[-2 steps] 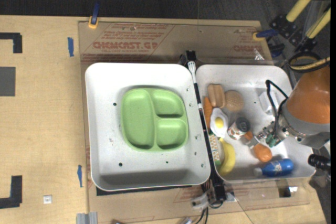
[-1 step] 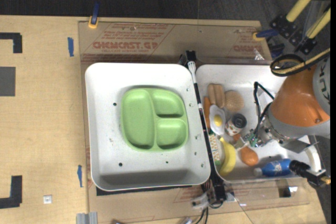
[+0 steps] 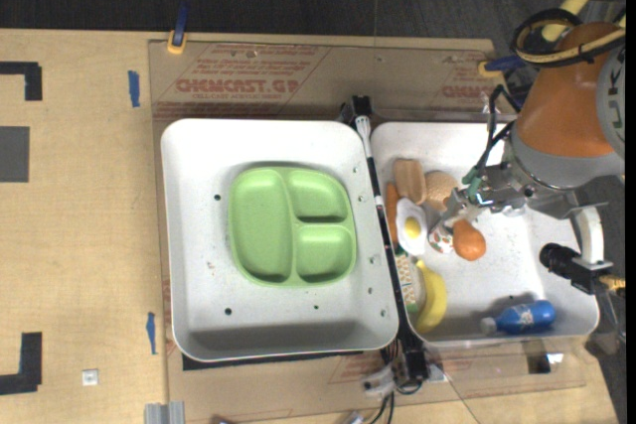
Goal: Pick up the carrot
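The slim orange plastic carrot lies against the right bin's left wall, light, stiff, slick, best pinched mid-length; the gripper hovers nearby, its state untellable.

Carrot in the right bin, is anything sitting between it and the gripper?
Yes. The fried egg lies between the gripper and the carrot, which lies along the bin's left wall. A bread piece crowds it too.
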Controlling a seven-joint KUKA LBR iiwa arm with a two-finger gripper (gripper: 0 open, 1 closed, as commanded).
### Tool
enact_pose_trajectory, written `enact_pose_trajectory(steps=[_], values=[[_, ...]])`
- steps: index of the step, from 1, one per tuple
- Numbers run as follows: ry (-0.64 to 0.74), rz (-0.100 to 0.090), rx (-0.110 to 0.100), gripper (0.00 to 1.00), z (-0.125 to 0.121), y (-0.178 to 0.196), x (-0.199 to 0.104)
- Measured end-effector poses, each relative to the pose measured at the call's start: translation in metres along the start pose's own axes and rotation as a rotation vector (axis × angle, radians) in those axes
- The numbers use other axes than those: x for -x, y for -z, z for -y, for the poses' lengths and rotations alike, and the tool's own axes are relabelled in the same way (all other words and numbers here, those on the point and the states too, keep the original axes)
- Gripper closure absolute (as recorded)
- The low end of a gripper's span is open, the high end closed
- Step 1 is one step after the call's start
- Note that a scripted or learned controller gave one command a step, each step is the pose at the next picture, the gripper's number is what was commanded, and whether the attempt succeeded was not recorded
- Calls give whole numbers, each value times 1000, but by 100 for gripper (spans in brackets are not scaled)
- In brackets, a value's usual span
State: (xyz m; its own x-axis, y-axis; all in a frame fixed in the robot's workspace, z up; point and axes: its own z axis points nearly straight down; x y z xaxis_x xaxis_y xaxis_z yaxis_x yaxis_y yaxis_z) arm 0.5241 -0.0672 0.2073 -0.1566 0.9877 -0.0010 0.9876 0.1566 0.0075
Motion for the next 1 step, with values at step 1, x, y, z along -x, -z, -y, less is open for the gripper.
enact_pose_trajectory(steps=[1], values=[[-180, -1, -3, 100, -35, 43, -78]])
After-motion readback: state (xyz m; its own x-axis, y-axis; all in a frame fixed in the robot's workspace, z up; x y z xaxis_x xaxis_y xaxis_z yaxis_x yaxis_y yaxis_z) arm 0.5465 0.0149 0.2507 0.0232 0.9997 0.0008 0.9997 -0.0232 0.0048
